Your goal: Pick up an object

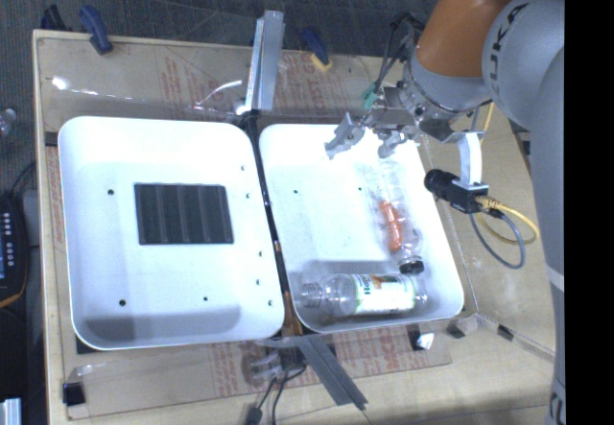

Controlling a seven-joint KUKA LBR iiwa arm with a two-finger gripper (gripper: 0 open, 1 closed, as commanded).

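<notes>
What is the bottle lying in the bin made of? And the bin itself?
The bottle looks like clear, shiny plastic: you can see through its body, and light glints off it, though glass cannot be ruled out. It has a white label. The right bin looks like smooth white plastic with a dull sheen and rounded, moulded corners.

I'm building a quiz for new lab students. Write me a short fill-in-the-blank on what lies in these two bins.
1. The clear plastic bottle lies on its ____ along the right bin's near wall.
2. The dark ribbed panel sits in the ____ bin.
3. The clear bag holds something coloured ____.
4. The gripper hangs over the right bin's ____ edge.

Missing words: side; left; orange; far
</notes>
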